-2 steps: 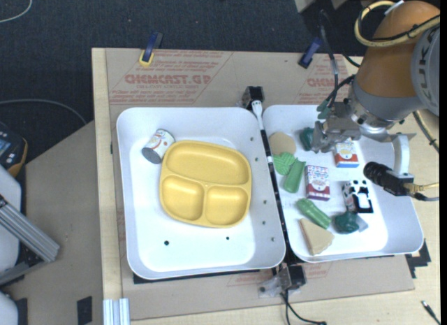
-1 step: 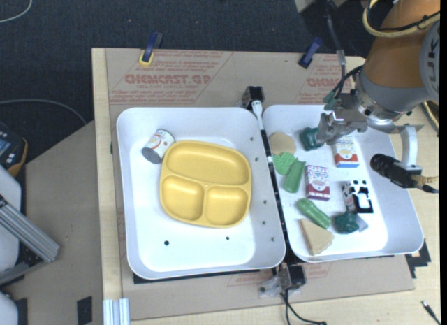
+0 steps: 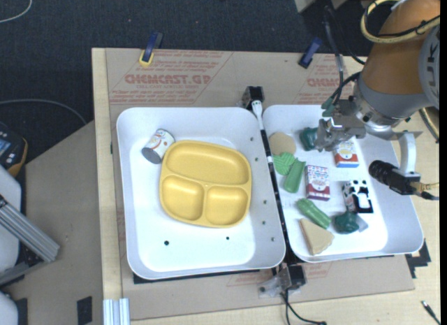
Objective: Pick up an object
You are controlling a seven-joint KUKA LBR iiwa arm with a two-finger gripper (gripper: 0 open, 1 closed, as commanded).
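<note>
Tool (image 3: 328,137) of the grey arm, below the orange band (image 3: 398,65), hangs over the upper part of the right bin (image 3: 405,243); whether it is wide, narrow or holding anything cannot be told from this slant. Just to its left lies a dark green toy (image 3: 308,137), close to or touching the tool; contact cannot be confirmed. To its right, a small red-and-white carton (image 3: 346,156) lies on the bin floor. Further left, a beige round piece (image 3: 282,142) sits above a light green piece (image 3: 289,170). Toward the centre of the bin rests a red-and-white box (image 3: 318,182), with a black-and-white item (image 3: 358,196) to its right. Lower down lie a green cylinder (image 3: 313,213), a teal object (image 3: 347,223) and a tan wedge (image 3: 315,236). A black cylindrical part (image 3: 390,177) projects over the right side of the bin. The left bin (image 3: 133,177) holds a yellow divided plate (image 3: 206,183) and, at its upper left, a small tipped can (image 3: 158,145). Both bins rest on a cardboard-covered surface (image 3: 112,247).
</note>
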